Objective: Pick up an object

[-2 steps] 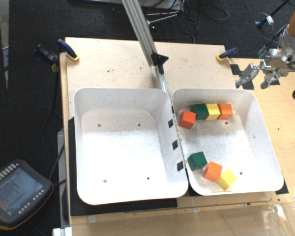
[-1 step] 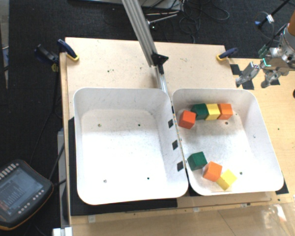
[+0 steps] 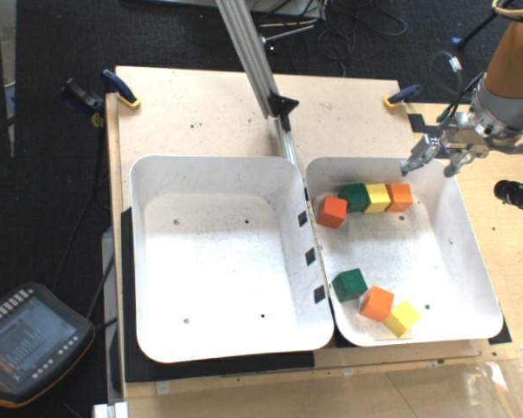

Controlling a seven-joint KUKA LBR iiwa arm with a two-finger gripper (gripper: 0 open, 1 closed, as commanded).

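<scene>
The right bin (image 3: 458,233) holds several small blocks. Near its back lie an orange block (image 3: 332,210), a green block (image 3: 356,197), a yellow block (image 3: 378,197) and another orange block (image 3: 400,196) in a row. Toward the front sit a green block (image 3: 349,283), an orange block (image 3: 376,303) and a yellow block (image 3: 402,317). My gripper (image 3: 432,160) hangs above the bin's back right rim, to the right of and behind the row. Its fingers (image 3: 416,161) are spread apart, with nothing between them.
The left bin (image 3: 157,190) stands beside the right one on the wooden bench (image 3: 209,111). A slanted metal bar (image 3: 244,37) runs down to the gap between the bins. Clamps (image 3: 120,88) sit at the bench's back corners. A teach pendant (image 3: 26,342) lies at lower left.
</scene>
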